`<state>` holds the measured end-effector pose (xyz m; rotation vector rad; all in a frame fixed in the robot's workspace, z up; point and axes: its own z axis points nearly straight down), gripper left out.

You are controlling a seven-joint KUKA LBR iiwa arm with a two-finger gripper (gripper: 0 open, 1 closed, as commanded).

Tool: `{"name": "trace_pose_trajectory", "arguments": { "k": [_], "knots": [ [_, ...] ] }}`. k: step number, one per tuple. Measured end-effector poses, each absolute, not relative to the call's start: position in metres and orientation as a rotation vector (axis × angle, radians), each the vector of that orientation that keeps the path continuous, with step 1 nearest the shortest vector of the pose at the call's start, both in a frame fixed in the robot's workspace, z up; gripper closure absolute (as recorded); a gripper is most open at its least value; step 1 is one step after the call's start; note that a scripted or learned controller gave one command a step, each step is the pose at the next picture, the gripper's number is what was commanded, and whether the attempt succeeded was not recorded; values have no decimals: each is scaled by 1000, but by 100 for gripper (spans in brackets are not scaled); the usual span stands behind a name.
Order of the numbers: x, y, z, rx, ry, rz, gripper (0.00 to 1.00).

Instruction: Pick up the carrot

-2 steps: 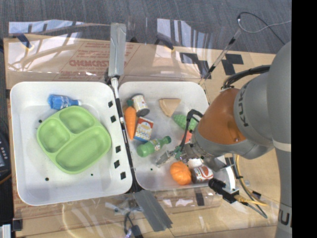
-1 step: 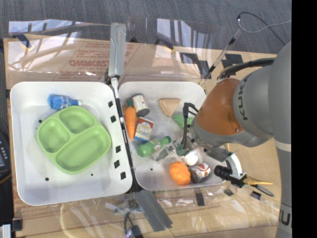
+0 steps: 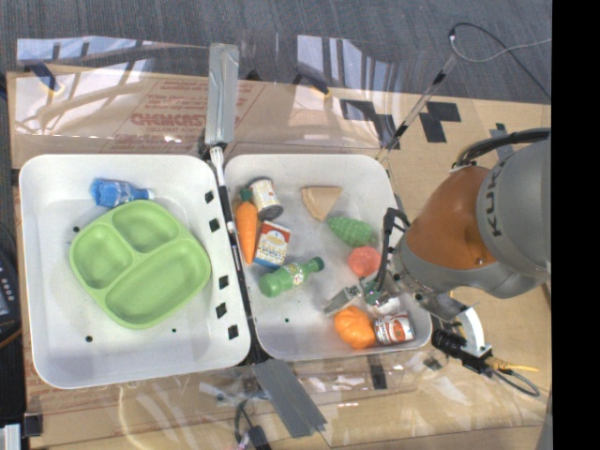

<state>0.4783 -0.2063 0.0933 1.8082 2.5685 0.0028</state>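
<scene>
The jaws (image 3: 361, 293) hang low by the right bin's (image 3: 309, 345) front edge; whether they are apart, I cannot tell. The carrot (image 3: 247, 232) lies untouched against that bin's left wall, so approach, grasp and lift all remain.

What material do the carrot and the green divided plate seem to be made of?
The carrot looks like molded plastic: uniform orange colour, smooth and slightly shiny, probably a toy. The green divided plate also appears to be plastic, with a smooth matte-to-satin finish, even colour and soft rounded compartment edges. Neither can be confirmed by look alone.
</scene>
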Motion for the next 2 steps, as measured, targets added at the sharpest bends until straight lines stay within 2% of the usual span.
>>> {"name": "trace_pose_trajectory", "arguments": {
  "k": [1,2],
  "knots": [
    [499,-210,140,2002,2424,-1,0],
    [477,-143,91,2006,2422,-1,0]
  ]
}}
